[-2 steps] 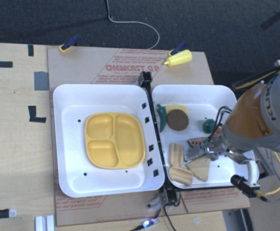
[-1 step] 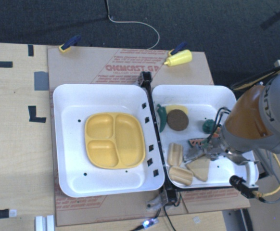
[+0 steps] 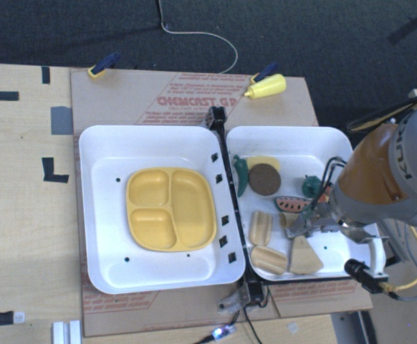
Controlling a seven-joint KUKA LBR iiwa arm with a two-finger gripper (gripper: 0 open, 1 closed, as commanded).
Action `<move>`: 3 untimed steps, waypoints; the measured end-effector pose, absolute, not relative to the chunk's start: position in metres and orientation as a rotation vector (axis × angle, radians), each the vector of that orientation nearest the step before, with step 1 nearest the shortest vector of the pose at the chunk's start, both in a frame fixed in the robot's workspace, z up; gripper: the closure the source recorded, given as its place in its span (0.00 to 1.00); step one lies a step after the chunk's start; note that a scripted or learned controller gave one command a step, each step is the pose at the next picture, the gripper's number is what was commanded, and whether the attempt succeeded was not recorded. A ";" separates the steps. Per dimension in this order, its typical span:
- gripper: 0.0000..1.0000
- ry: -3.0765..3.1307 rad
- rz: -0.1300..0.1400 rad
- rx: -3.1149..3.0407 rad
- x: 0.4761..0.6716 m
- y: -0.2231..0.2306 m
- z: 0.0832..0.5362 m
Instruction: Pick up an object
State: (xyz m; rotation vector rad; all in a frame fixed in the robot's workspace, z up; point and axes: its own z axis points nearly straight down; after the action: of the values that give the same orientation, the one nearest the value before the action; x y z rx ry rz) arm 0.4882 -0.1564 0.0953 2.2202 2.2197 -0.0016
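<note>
The tool (image 3: 305,224) sits low in the right bin (image 3: 337,140), lower right of the frame, amid crowded toy food. Whether it is spread or pinching cannot be told. The likely risk: the tan wedge (image 3: 305,258), lying flat just below the tool, could slide or jam against the neighbouring bread pieces (image 3: 260,228) and slip free. The watermelon slice (image 3: 291,204) lies just above the tool.

Toy food (image 3: 280,224) crowding right bin (image 3: 294,136)
</note>
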 end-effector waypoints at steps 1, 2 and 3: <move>1.00 2.221 0.003 2.218 0.493 -0.160 0.157; 1.00 2.222 0.003 2.216 0.491 -0.153 0.217; 1.00 2.224 0.000 2.220 0.491 -0.152 0.224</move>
State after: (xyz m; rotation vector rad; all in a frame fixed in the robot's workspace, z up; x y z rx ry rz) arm 0.4911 -0.1520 0.2245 2.2201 2.2239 -0.0004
